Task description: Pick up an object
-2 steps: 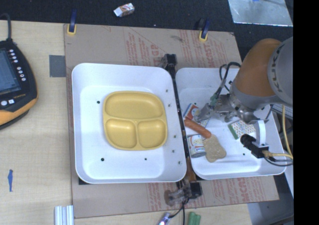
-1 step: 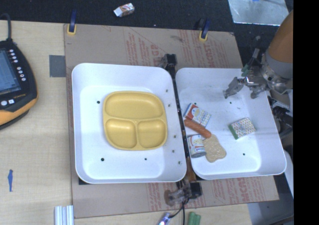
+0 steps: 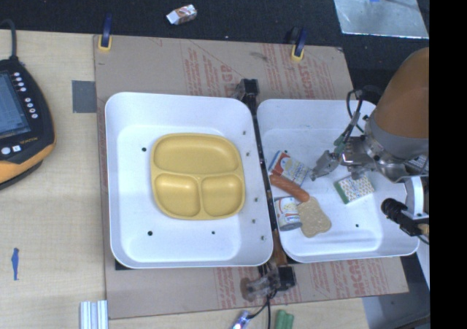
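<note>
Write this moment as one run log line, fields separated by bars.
hand over right bin | holding nothing | hot dog lies left of it | yellow tray in left bin

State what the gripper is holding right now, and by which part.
Cannot be told. The gripper hangs over the right bin, near the green-patterned packet, but nothing shows between its fingers.
</note>
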Motion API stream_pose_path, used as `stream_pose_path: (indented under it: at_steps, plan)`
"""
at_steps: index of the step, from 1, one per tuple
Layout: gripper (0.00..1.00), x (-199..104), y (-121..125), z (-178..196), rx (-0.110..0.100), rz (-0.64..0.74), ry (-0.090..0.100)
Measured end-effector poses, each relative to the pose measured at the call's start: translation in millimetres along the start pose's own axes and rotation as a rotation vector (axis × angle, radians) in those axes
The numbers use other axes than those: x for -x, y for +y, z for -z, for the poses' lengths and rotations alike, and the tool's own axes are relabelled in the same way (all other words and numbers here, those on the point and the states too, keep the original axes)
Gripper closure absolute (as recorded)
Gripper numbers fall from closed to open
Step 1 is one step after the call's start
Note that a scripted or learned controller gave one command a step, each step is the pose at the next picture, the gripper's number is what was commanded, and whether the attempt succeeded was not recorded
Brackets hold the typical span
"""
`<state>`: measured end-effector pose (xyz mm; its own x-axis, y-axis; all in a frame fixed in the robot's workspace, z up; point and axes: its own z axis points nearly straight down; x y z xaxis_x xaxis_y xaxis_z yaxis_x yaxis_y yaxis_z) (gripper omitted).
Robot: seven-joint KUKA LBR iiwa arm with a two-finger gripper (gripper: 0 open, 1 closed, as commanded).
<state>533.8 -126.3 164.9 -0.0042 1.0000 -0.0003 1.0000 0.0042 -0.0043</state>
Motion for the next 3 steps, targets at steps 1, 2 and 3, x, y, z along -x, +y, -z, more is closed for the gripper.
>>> stream_pose_path:
  at_steps: [1,2,3]
  plan:
    - [0.0,78,16,-30,0.002,-0.003,-0.001]
    - [0.0,73,10,-70,0.007,0.001,-0.005]
    - [1.0,73,12,-58,0.01,0.004,-0.005]
